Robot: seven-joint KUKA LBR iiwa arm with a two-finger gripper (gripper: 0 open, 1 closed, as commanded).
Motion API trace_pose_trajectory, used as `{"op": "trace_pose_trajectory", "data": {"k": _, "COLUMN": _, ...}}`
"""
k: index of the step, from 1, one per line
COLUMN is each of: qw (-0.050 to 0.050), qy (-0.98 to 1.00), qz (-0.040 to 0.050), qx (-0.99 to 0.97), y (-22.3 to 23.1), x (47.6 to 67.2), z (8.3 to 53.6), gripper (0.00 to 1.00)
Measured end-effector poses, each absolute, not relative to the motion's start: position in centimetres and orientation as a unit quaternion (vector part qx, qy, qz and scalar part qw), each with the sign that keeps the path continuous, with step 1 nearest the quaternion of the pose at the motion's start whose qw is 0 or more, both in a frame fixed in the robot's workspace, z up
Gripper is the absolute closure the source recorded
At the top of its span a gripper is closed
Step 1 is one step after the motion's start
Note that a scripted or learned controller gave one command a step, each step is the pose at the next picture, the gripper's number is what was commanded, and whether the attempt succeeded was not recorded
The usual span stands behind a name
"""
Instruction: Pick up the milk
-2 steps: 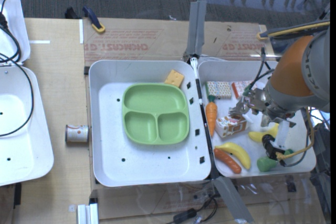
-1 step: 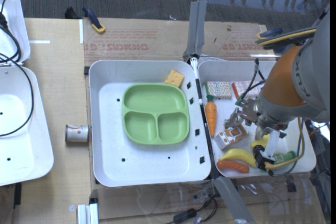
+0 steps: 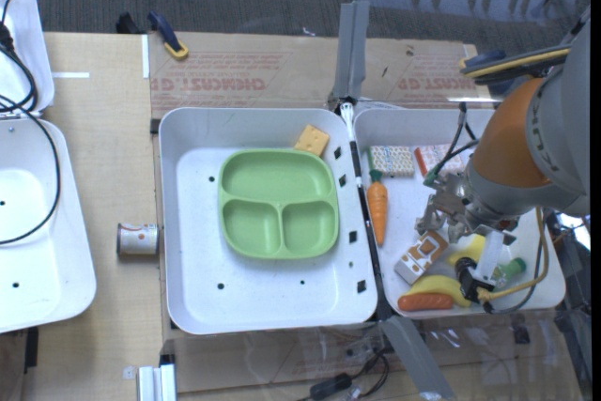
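While hanging low over the right bin [image 3: 556,291], sits among the clutter there as a dark pincer [image 3: 439,219] under the arm's [image 3: 512,150] orange band. Cannot tell whether released or clenched, too dark and crowded at the tip.

Just in front of the pincer, toward the view's lower edge and slightly left: milk [image 3: 420,257], a small white-and-brown carton lying tilted on the bin floor. Close beneath the tip, but cannot tell whether touching; not seen gripped.

Left of the pincer: carrot [image 3: 377,208], lengthwise along the bin wall. Behind it, toward the far wall: two flat packets [image 3: 392,161]. Further in front, past the milk: banana [image 3: 443,287] and a red item [image 3: 424,301] touching it. To the right in front: green bottle [image 3: 508,269].

Well to the left, in the left bin [image 3: 188,296]: green plate [image 3: 279,202], with a yellow wedge [image 3: 312,141] at its far edge.
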State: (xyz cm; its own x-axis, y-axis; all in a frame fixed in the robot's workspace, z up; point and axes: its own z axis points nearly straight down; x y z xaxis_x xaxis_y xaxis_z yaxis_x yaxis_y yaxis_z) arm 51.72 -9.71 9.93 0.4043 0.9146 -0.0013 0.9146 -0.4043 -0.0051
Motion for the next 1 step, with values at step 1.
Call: {"op": "trace_pose_trajectory", "data": {"k": 1, "qw": 0.000, "qy": -0.480, "qz": 0.0019, "qx": -0.877, "y": -1.47, "x": 49.31, "z": 19.05, "gripper": 1.00}}
